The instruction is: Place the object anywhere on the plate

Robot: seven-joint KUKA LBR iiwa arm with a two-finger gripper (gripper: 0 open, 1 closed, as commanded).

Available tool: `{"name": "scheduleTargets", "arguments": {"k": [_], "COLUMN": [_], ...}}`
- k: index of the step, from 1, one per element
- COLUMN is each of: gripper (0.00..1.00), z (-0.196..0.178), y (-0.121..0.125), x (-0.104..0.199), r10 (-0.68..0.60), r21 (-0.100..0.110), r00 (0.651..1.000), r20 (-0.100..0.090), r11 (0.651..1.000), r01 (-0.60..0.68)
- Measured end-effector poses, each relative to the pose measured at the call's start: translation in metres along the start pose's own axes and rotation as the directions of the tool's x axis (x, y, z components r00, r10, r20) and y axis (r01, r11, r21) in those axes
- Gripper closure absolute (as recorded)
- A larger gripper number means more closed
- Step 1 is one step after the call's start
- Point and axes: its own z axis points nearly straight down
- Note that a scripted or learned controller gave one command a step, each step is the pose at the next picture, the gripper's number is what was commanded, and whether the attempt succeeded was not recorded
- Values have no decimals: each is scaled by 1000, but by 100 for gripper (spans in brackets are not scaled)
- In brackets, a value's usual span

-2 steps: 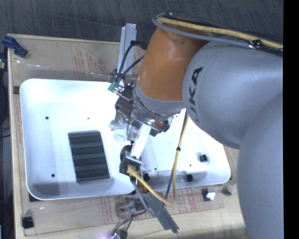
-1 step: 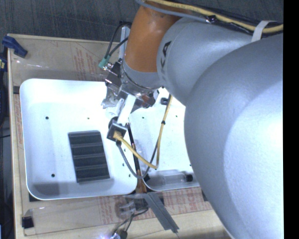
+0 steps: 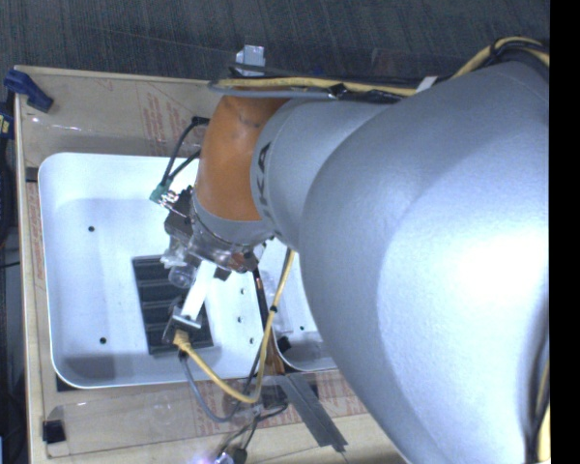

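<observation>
Grey arm (image 3: pixel 396 220) is nearest the cam and hides nearly all of the right bin (image 3: pixel 304 361). Gripper (image 3: pixel 186 271) is over the grate's right edge; open or closed: cannot tell. Black ribbed grate (image 3: pixel 153 293) lies flat in the left bin (image 3: pixel 77 249), its right part hidden. Prob. rigid, light, not fragile. Grip across a long edge.

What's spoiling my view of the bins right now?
Camera view: the arm, close to the lens and soft-edged with a bright sheen, hides most of the right bin; the left bin is evenly lit and sharp, shadow in its lower corner.
</observation>
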Motion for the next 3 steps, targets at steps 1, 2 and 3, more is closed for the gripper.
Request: {"name": "scheduleTargets", "arguments": {"k": [1, 2, 3], "gripper": [100, 100, 100], "z": [-45, -74, -79], "y": [20, -30, -81], "x": [-94, -20, 57], "r10": [-103, -13, 71], "r21": [-2, -3, -3], "r00": [995, 1000, 997], "r20": [-3, -3, -3], "r11": [995, 1000, 997], "r01": [103, 13, -71]}}
